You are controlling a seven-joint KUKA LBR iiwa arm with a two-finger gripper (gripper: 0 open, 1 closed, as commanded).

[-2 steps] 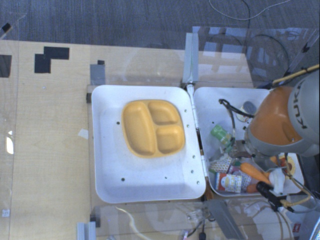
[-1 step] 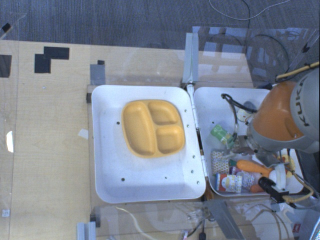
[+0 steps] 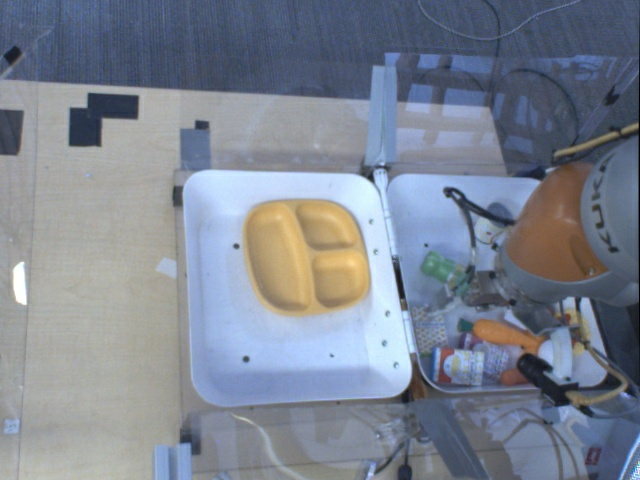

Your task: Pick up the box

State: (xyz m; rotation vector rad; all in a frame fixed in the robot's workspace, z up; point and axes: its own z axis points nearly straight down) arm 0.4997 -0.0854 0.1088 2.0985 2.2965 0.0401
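down in the right-hand shallow white bin [image 3: 440, 193], the two-finger gripper [image 3: 483, 290] is seen only as a dark metal part poking out from under the arm's wrist; whether it is spread or pressed together cannot be told, since the grey arm with its orange band [image 3: 560, 233] hides most of it from above. just beside that dark part, toward the bin's middle, a small green bottle-like object [image 3: 437, 265] is seen lying on the bin floor. nearer the front wall, a small carton-like box printed in white and red [image 3: 463, 365] is found lying flat, touching a long orange carrot-shaped piece [image 3: 505, 333] that lies just behind it. a patterned flat packet [image 3: 430, 323] is seen beside the box, close to the wall between the bins. a black cable [image 3: 462, 208] is looped along the right bin's far side. in the left-hand shallow white bin [image 3: 215, 298], a yellow plastic tray with three compartments [image 3: 305, 255] is seen resting alone, well apart from the gripper.
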